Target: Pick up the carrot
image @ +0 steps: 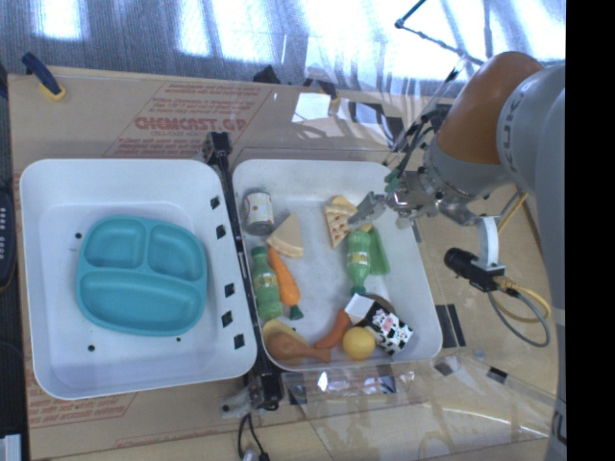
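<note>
Counter [144,123] covered with brown printed cardboard, bearing two shallow white bins side by side. Left bin [58,353] holds a teal divided plate [142,274], lying flat near its middle. Right bin [317,171] holds a heap of toy food: a small tin can [258,211] near the upper left; a pale cheese wedge [287,237] just below and right of it; the carrot [282,279], orange with a dark green top, lying at a slant just below the cheese wedge and beside a green bottle [266,286] on its left; a yellow waffle-like wedge [339,221] toward the upper middle; a second green bottle [359,257] right of centre; a brown drumstick shape [293,346] along the lower edge; a second orange carrot-like piece [335,329] next to it; a yellow lemon [358,342]; a black-and-white cow-patterned carton [387,327] at the lower right. Arm [509,133] grey with orange band, reaching in from the right above the bin's upper right corner. Claw [370,207] hangs over the waffle wedge and the second green bottle, well apart from the carrot; whether its fingers are open or closed cannot be told, and nothing is seen between them
</note>
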Controlling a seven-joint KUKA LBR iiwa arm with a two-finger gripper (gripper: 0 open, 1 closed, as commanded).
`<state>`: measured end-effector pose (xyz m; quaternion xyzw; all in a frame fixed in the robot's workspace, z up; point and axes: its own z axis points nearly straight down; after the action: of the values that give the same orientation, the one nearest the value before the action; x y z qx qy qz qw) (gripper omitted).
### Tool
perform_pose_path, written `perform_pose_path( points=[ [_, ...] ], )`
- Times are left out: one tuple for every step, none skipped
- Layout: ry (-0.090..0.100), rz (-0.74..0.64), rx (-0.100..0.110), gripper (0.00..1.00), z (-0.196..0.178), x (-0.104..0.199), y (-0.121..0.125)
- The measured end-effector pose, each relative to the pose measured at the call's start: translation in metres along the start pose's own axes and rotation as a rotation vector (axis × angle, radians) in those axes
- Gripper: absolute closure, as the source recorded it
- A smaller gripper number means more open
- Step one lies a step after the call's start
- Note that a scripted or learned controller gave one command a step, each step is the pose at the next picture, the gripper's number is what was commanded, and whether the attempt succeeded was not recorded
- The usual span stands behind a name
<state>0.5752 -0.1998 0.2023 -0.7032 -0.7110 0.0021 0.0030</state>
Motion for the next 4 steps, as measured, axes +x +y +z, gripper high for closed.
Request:
perform_pose_path(
  points=[
    [0.002, -0.009, 0.004, 0.0, 0.114, 0.092, -0.026],
    [-0.002, 0.127, 0.0, 0.0, 0.112, 0.104, -0.057],
    [-0.008, 0.192, -0.012, 0.0, 0.11, 0.106, -0.094],
    [-0.004, 0.342, -0.011, 0.0, 0.111, 0.104, -0.096]
  ],
)
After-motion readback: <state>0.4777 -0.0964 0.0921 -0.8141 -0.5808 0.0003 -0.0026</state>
